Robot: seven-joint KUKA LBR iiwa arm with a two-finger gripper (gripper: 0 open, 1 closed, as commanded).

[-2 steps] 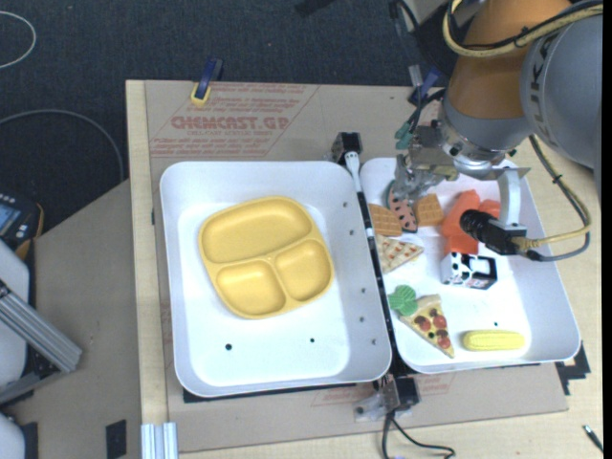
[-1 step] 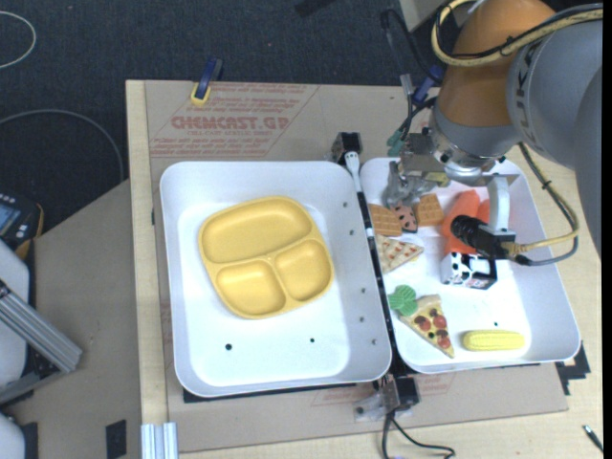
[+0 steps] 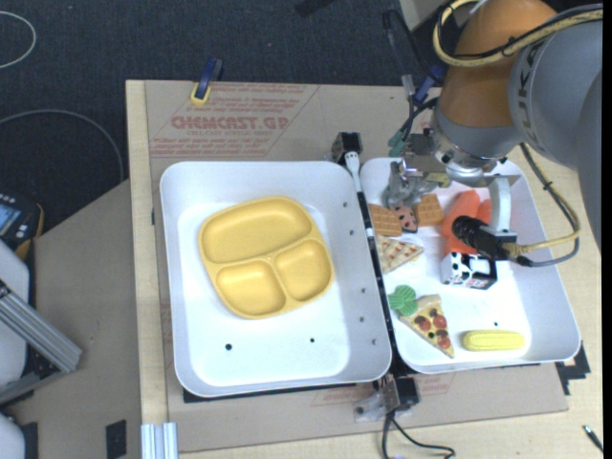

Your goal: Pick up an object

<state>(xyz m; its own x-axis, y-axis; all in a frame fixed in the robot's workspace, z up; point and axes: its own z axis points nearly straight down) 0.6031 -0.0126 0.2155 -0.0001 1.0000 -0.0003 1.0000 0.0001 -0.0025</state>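
1. The gripper [image 3: 409, 191] hangs low over the far-left corner of the right bin [image 3: 547, 325], just above a cluster of flat toy foods. Its metal parts blur into the clutter beneath, so I cannot tell how it stands or whether anything is in it.

2. The likeliest target, judged from where the gripper sits, is the brown waffle piece [image 3: 385, 221], which lies flat right beside the bin's left wall. A small dark die-like piece [image 3: 409, 220] touches its right edge, and a tan cracker [image 3: 430, 207] lies just beyond.

3. The waffle piece looks roughly square, with no strong long axis; its edges run slightly skewed to the bin wall. Closing across the pair of edges that faces away from the wall seems best, because the wall crowds the other side.

4. To do the step well, I would descend straight down, centred on the piece, and avoid catching the die-like piece or cracker alongside. A thin flat item calls for the tips to reach the bin floor before closing.

5. Other candidates lie well apart:
   - a pizza slice [image 3: 398, 252] pointing left-down
   - a second pizza slice [image 3: 432, 324] near the front, long axis diagonal
   - a corn cob [image 3: 493, 340], long axis left to right.

6. The left bin [image 3: 191, 352] holds a yellow divided plate [image 3: 265, 255].
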